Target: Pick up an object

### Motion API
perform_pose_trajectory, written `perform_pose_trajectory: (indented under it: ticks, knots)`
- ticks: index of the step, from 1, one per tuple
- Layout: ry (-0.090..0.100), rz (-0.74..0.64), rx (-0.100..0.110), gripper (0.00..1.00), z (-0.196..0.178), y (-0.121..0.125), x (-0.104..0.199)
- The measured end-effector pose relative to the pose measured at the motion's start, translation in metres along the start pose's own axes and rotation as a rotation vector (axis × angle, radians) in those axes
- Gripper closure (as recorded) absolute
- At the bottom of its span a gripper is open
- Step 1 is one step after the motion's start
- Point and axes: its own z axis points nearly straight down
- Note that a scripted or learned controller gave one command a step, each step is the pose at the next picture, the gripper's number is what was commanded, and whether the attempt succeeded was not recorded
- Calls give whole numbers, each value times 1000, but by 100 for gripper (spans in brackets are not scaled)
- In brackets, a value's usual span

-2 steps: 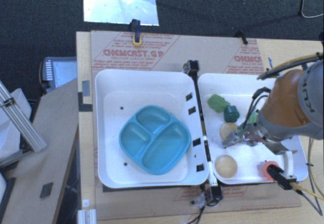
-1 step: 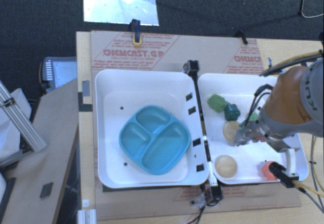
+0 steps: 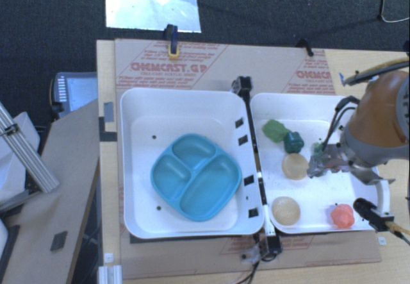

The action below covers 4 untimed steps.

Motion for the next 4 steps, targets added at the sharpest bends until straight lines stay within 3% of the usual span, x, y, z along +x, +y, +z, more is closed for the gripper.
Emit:
perform_pose_trajectory:
  ticks: [2, 3, 4]
  knots:
    - [-1, -4, -3, 100, -105, 8, 1]
    - [0, -4, 0, 100, -141, 10, 0]
    - [3, -9, 2, 100, -129, 37, 58]
